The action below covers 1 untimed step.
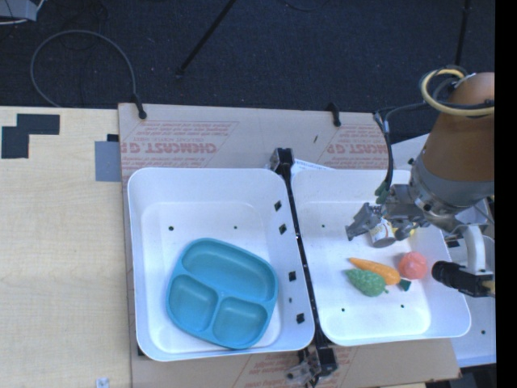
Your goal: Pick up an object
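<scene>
Orange carrot [374, 269] lies in the right bin [452, 323], touching a green toy [366, 282], just below the end effector [373, 223], whose state I cannot tell; probably light, hard, slippery plastic, best pinched across its middle

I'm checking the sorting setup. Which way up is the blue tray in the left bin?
Right way up: the blue tray lies flat on the floor of the left bin with its three hollow sections facing up.
</scene>
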Tool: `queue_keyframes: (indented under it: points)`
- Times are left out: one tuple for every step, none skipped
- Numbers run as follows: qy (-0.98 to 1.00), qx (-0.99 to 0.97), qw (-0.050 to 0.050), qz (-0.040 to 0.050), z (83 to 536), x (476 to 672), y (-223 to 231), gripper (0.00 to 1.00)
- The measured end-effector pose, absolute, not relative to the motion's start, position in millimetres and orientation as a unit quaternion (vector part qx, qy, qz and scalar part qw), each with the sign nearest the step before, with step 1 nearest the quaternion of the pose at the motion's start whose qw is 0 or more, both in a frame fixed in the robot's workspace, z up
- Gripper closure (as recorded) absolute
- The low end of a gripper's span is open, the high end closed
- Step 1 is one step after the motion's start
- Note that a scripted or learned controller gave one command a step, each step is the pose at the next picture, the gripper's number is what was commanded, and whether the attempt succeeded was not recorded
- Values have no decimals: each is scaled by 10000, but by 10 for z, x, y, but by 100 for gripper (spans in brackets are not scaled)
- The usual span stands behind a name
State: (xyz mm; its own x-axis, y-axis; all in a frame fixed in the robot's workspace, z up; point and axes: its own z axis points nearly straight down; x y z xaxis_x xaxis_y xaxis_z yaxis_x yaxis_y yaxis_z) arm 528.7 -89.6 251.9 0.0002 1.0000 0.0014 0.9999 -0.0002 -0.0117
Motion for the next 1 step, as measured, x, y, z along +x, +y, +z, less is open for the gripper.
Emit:
queue_keyframes:
  points:
    - [-7075, -7067, 8, 7, 2564, 5305, -899, 0]
